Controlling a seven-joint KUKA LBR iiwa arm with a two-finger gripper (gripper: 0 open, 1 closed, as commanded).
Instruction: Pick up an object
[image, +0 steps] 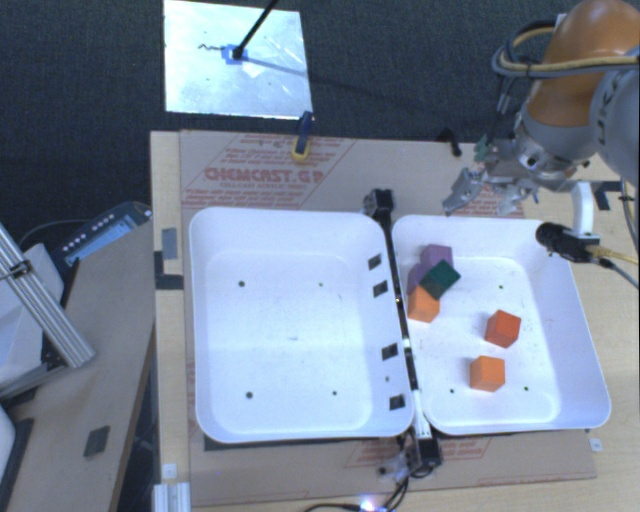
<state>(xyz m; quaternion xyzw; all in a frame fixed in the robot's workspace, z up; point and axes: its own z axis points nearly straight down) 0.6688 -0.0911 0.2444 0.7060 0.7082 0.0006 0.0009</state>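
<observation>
Nothing lifted yet, by the look of it: every block resting on a bin floor, the whole pick judged to be ahead. Widest of all, the desk (170, 300), carrying two shallow white bins side by side. Left bin (290, 225) showing bare floor; right bin (560, 300) holding all the blocks. Grey arm with orange band (590, 50) reaching in from the right, poised above the far rim of the right bin. Gripper (487, 190) hanging over that far rim, tilted toward the bins; cannot tell whether the fingers stand apart or together, too small and cluttered there. Nothing visible between them. Nearest candidates lying well below and nearer the camera: a cluster by the bin's left wall, with a purple block (436, 256) touching a dark green block (440, 276), and an orange block (423, 305) just beside those. Farther off, two more orange blocks, one mid-floor (503, 327), one toward the near edge (487, 373). Left to do, as a judgement: descent, closure on one block, lift.
</observation>
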